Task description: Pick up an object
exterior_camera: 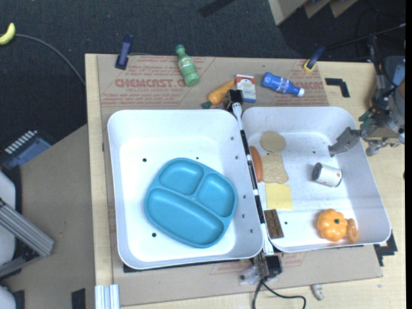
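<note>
The right bin (360,192) holds a white can (327,174) lying on its side, an orange pumpkin (335,225), a yellow cheese slice (279,196), a bread slice (275,169), a round brown patty (272,141), a hot dog (257,163) and a small brown bar (273,223). My gripper (358,145) hovers over that bin's upper right corner, above and to the right of the can. Its fingers (341,141) are spread open with nothing between them.
A blue divided plate (190,201) lies in the left bin (129,140). Behind the bins, on the bench, lie a green bottle (188,65), a blue bottle (282,84), a small carton (245,87) and a carrot (221,93).
</note>
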